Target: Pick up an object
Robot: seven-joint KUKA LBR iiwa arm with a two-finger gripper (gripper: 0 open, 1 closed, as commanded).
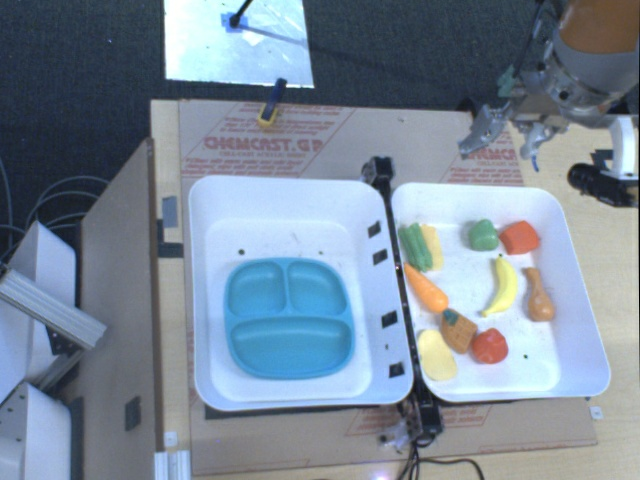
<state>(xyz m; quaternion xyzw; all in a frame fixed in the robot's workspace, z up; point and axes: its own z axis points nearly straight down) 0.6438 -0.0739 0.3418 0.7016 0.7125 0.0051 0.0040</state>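
Camera view, hand (505,138) above — toys (480,288) below

The gripper (505,136) hangs above the bench beyond the right bin (575,268), apart from everything in it. That bin holds a banana (502,287), carrot (427,289), green pepper (483,235), tomato (489,346) and what may be a chicken drumstick (538,296). The left bin (215,228) holds a blue divided plate (288,317).
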